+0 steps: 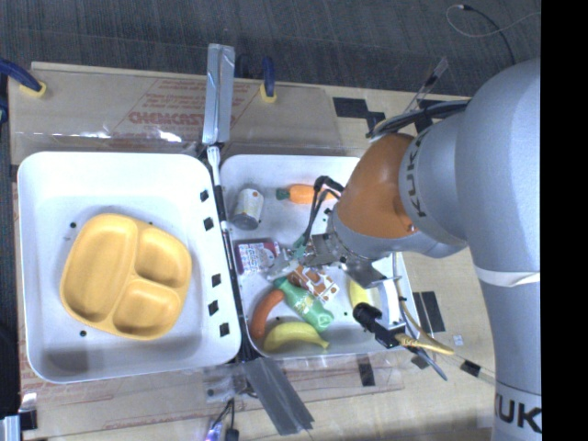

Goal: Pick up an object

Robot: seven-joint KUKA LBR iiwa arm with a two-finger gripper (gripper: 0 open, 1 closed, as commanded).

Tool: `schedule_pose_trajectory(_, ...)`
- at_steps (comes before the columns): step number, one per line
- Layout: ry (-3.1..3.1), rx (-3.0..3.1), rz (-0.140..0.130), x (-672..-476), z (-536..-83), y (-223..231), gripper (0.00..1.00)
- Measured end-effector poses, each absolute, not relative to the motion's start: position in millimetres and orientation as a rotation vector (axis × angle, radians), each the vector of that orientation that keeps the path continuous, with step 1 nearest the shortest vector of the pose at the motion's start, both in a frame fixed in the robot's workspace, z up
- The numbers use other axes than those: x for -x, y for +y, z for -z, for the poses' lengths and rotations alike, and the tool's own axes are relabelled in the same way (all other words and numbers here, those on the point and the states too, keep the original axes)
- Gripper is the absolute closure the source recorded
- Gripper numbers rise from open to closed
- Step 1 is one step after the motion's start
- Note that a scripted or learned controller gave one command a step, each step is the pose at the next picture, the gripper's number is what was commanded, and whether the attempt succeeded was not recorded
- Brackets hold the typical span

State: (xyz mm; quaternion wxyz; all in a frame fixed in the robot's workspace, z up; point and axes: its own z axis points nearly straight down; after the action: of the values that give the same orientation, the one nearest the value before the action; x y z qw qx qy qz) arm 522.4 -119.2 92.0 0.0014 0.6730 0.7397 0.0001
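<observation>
In the bin at the table's left edge (37, 246) lies a yellow divided tray (126, 272), alone and untouched. The right bin (276, 165) carries everything I might pick: a grey cup (246, 207) and a small carrot (299, 193) near its far wall, a dark packet (254, 254) by the divider, and towards the near wall an orange sausage shape (265, 309), a green bottle (308, 304) and a banana (292, 335) crowded together. My gripper (312, 255) hangs over the middle of that pile, just above the green bottle. Whether it is spread or closed I cannot tell; my wrist covers it. As I judge it, nothing is lifted yet, so the grasp and the raise are both left.
</observation>
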Motion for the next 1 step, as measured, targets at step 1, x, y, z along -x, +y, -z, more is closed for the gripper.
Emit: schedule_pose_trajectory(1, 2.324, -2.106, 0.001, -523.1, -101.7, -120.3, 1.0)
